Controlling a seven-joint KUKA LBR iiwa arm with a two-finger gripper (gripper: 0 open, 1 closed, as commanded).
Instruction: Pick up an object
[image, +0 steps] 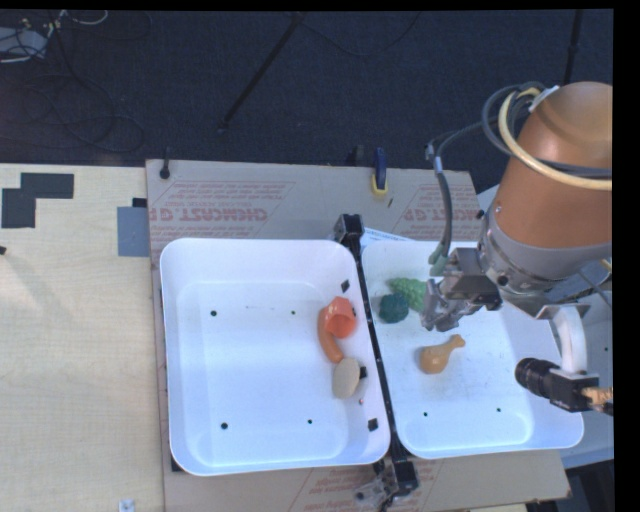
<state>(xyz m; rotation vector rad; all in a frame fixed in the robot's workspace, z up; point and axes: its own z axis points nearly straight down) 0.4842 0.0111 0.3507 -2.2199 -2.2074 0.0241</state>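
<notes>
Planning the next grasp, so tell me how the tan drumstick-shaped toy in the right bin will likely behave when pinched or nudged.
The tan drumstick-shaped toy looks like moulded plastic, so probably light and stiff. Its rounded bulb end and thin handle suggest it may pivot or roll if nudged off-centre. It lies alone on the smooth floor of the right white bin, so it could well slide away from the end effector rather than stay put.

Bins: we count two, a left bin (190, 360) and a right bin (500, 420).
Items in left bin: we count three, an orange carrot (329, 343), a red piece (342, 316) and a beige piece (346, 378).
Items in right bin: we count three, a green leafy piece (409, 291), a dark green lump (393, 309) and a tan drumstick (440, 354).
Arms: we count one (560, 190).
Grippers: we count one (440, 318).
</notes>
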